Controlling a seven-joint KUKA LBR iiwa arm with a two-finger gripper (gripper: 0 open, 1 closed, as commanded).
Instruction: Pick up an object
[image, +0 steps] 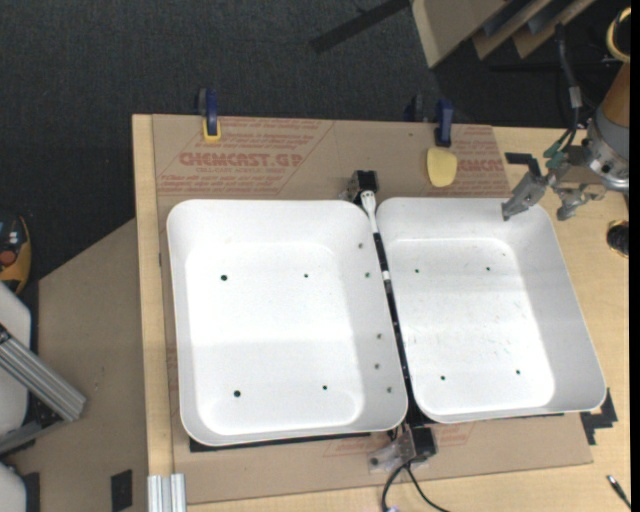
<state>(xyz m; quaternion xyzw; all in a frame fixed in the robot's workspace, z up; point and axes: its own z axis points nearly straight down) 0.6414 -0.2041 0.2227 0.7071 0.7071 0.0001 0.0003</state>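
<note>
Nearest the camera, a black cable (400, 480) trailed off the bench's front edge below the seam between the bins. Behind it lay the left white bin (190, 300) and the right white bin (570, 330), side by side on a brown board (150, 200). Farther back, a small pale yellow object (441, 166) rested on the board just beyond the right bin's far rim, below a blue clamp (444, 122). At the right bin's far right corner hung the gripper (545, 197), fingers spread apart, grasping nothing.
</note>
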